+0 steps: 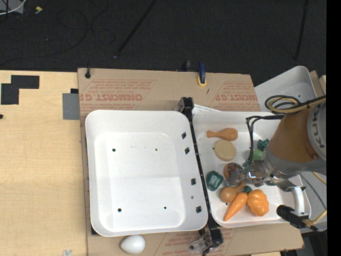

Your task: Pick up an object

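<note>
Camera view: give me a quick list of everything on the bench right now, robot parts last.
Left bin: one, white, left half of the bench.
Right bin: one, white, beside it.
Drumstick toy: one, tan, right bin, far end.
Round disc: one, cream, below the drumstick.
Green piece: one, by the divider.
Carrot: one, orange, near edge.
Orange fruit: one, right of the carrot.
Egg: one, white, outside the bins, in front.
Arm: one, grey with an orange band, over the right bin.

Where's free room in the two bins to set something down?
The left bin has a bare floor, wall to wall. The right bin is crowded: drumstick, round biscuit, green piece, carrot and orange pepper, with the gripper among them. An egg lies outside, below the left bin.
</note>
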Controlling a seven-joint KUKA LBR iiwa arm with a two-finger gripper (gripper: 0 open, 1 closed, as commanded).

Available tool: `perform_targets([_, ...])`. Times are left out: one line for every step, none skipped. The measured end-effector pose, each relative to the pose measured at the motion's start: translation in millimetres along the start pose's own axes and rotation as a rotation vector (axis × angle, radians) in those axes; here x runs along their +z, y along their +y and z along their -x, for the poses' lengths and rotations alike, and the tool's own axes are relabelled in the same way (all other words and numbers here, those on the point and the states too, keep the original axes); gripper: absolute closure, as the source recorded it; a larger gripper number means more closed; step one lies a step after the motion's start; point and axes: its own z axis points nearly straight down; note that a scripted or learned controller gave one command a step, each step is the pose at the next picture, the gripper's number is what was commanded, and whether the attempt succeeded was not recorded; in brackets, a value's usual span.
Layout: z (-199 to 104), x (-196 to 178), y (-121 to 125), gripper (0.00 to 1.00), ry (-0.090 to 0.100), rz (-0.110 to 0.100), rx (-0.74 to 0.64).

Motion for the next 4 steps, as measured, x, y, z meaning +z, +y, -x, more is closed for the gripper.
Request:
perform_targets([-26, -1, 73, 0.00, -0.001, 0.011, -0.007])
perform_targets([-30, -2, 136, 0.00, -0.002, 0.011, -0.006])
perform_targets([-68, -1, 132, 0.00, 0.000, 0.004, -0.006])
perform_targets([-67, -1, 132, 0.00, -0.001, 0.004, -0.006])
